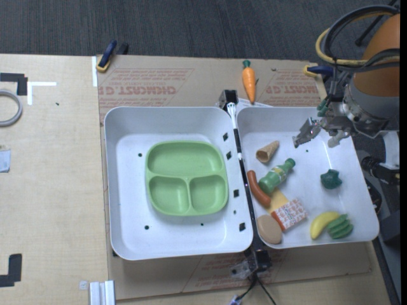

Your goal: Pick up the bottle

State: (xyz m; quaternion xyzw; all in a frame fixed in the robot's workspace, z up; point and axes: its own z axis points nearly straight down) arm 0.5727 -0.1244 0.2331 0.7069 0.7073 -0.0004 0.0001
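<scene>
Two white bins side by side on the tabletop (51, 189), over brown cardboard. Left bin (121, 189) holds a green three-compartment plate (187, 178), roughly centred.

Right bin (356, 215) holds the loose items. The bottle (276, 175), green with a paler cap, lies on its side near the bin's middle, tilted, cap end pointing up-right. A hot dog (257, 189) lies just beside its base on the left; a cone-shaped piece (268, 150) sits above it. Below the bottle: a yellow wedge and a red-and-white packet (291, 213), then a round tan item (269, 229) at the near edge. A dark green broccoli-like lump (331, 179) sits to the right; a banana (322, 223) and a green vegetable (341, 227) touch at the lower right corner.

A toy carrot (248, 81) lies outside the bins, on the cardboard above their junction.

End effector (320, 132) hovers over the right bin's upper right area, up and right of the bottle and apart from it. Fingers spread open, nothing between them.
</scene>
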